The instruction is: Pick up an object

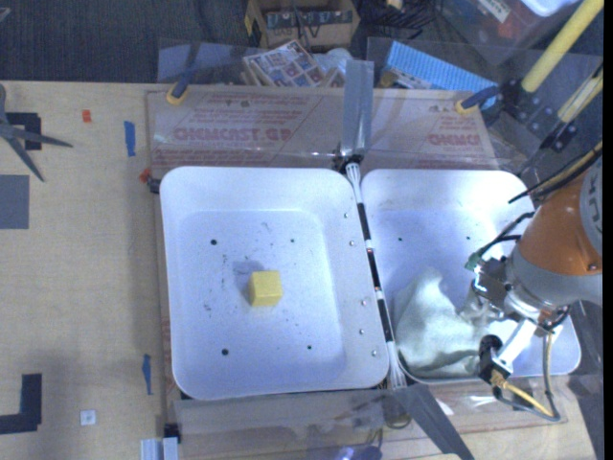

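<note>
A small yellow block (265, 288) lies near the middle of the left bin (192, 209). A crumpled pale cloth (431, 326) lies at the front of the right bin (431, 209), close to the divider. My gripper (476, 326) is low in the right bin, at the cloth's right edge, reaching in under the grey wrist and its orange band (567, 242). The wrist body and cables hide the tips, so contact with the cloth is unclear.
A clear plastic wall (316, 127) stands along the bins' back edge. The metal divider (369, 266) runs between the bins. Cables (522, 405) hang from the wrist over the right bin's front corner. Bare wooden bench (67, 286) stretches to the left.
</note>
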{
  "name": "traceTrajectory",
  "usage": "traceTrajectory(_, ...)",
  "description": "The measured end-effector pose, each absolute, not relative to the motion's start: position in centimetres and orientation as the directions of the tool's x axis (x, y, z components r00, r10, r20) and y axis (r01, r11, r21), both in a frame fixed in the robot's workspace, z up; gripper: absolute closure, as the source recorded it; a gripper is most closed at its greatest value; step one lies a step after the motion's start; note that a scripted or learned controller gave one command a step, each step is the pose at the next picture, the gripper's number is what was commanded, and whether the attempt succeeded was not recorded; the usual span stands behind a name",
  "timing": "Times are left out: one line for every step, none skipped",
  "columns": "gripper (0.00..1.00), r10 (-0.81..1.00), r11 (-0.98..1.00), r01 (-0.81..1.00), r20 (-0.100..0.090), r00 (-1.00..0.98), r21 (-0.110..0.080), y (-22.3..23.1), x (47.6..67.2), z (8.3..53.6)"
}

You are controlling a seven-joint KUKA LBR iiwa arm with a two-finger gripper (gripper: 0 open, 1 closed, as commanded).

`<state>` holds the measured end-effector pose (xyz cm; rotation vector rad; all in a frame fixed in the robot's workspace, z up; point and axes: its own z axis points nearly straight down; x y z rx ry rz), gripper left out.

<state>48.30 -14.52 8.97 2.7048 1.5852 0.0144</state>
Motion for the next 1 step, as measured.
traceTrajectory(1.0, 0.999, -0.033, 0.999, -0.001, 0.033, 0.011, -16.94, 48.28, 8.96)
